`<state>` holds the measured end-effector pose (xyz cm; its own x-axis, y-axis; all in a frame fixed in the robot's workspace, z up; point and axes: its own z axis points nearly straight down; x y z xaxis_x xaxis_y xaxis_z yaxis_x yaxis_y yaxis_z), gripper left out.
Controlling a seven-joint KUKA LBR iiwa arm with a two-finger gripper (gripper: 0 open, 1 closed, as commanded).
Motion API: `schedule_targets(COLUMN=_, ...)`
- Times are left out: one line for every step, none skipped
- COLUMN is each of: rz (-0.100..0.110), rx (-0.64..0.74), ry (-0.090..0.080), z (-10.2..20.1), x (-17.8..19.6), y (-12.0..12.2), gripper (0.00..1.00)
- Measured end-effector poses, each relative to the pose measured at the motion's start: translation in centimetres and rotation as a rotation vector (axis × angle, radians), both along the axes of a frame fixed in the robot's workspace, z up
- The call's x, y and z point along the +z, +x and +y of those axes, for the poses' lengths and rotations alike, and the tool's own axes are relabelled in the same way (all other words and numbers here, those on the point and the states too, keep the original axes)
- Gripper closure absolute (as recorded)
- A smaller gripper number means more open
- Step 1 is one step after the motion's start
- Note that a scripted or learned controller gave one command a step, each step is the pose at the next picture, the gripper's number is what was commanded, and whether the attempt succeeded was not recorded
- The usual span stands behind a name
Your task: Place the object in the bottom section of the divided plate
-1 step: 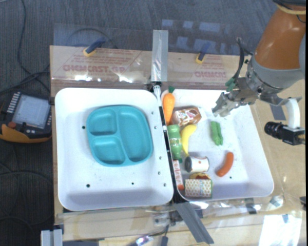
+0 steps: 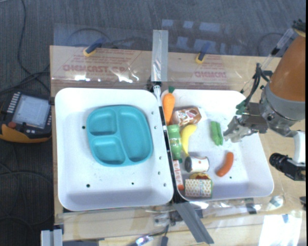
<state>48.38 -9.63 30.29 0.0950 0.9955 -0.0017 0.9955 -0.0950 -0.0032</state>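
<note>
Below end effector, sausage lies apart

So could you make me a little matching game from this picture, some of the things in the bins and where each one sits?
Things:
1. divided plate
2. carrot
3. red sausage
4. green pepper

Places:
A. right bin, near its front right corner
B. top of the right bin, against the divider
C. middle of the left bin
D. right bin, just left of the gripper

Pairs: 1-C, 2-B, 3-A, 4-D

Orange-black handheld device on carpet
</note>
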Motion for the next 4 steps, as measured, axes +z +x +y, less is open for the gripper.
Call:
schedule_targets(rz=0.000, rx=-0.167, ry=-0.001, z=6.3, x=2.5, y=3.0, gripper=1.00)
schedule_targets(rz=0.003, rx=0.049, ry=0.001, z=11.3, x=-11.4, y=1.7, gripper=1.00)
schedule_targets(rz=0.002, rx=0.171, ry=0.001, z=18.5, x=-12.1, y=11.3, gripper=1.00)
schedule_targets(rz=0.003, rx=0.145, ry=0.000, z=29.5, x=-12.7, y=7.4, gripper=1.00)
